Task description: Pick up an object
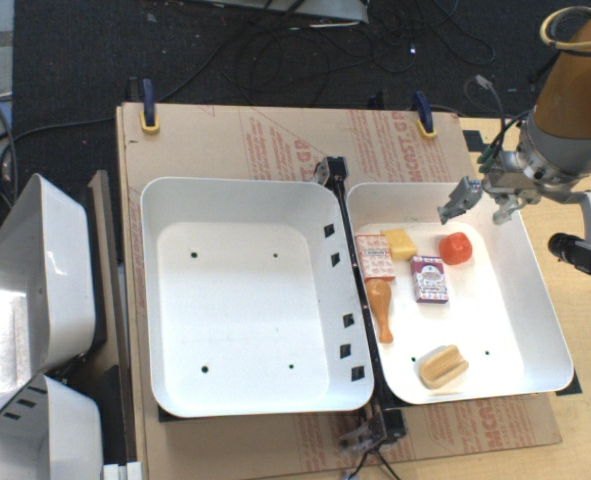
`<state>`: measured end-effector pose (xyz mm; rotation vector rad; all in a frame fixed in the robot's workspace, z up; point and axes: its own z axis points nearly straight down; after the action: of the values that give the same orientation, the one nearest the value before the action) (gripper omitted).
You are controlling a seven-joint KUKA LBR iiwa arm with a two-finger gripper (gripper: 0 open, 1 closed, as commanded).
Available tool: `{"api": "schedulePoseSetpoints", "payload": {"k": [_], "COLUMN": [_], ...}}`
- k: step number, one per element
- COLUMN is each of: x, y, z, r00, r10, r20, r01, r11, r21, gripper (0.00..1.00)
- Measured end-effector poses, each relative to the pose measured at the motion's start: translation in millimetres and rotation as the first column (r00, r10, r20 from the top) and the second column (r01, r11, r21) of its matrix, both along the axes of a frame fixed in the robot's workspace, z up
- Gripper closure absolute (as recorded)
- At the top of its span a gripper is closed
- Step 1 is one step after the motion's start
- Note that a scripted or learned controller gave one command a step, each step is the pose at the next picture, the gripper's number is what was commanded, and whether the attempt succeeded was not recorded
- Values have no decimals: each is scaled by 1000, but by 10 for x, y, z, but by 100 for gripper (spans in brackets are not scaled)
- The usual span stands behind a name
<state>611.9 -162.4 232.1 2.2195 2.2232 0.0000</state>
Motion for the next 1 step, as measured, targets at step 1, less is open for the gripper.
{"api": "schedulePoseSetpoints", "payload": {"k": [1], "x": [-85], "y": [-475], "z": [-1209], "r00": [1000], "r10": [-7], "r20": [-8], "r01": [7], "r11": [1000], "r21": [0], "gripper": [0]}}
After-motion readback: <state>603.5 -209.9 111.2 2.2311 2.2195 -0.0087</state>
